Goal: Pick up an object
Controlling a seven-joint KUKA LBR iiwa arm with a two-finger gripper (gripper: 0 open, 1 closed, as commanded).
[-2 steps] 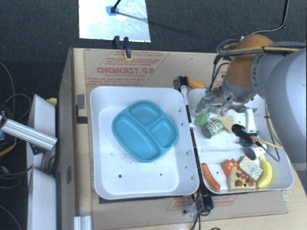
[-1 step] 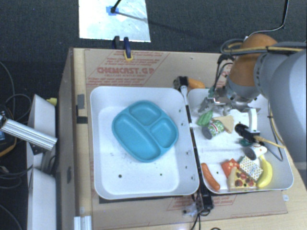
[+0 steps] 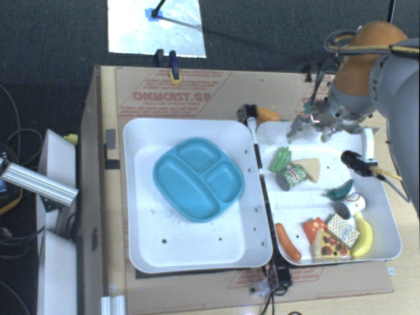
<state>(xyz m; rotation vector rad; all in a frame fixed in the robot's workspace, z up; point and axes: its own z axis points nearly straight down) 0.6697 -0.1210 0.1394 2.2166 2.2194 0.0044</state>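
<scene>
The arm (image 3: 387, 77) is seen reaching in from the right, with the end effector (image 3: 314, 125) held over the far edge of the right bin (image 3: 387, 231). Nothing is seen between the fingers; whether they are spread or closed cannot be told at this resolution. The step in hand is judged to be the approach: no object has been lifted, and a target is yet to be committed to.

The objects are all found in the right bin. Nearest the end effector are a green piece (image 3: 281, 158) and a small can (image 3: 295, 175), the two lying just beside each other with a tan wedge (image 3: 311, 168) to their right. The green piece's long axis runs from near-left to far-right, its narrower end pointing toward the far rim. The can lies on its side, its axis running roughly left to right. Further forward, a red sausage (image 3: 288, 241), a pizza slice (image 3: 328, 241) and a banana (image 3: 364, 236) are noted along the near rim; the banana's long axis runs near to far, slightly curved.

The left bin (image 3: 144, 241) carries a blue divided plate (image 3: 198, 178).

The next move is judged to call for a descent toward the green piece, with the fingers set across its short axis.
</scene>
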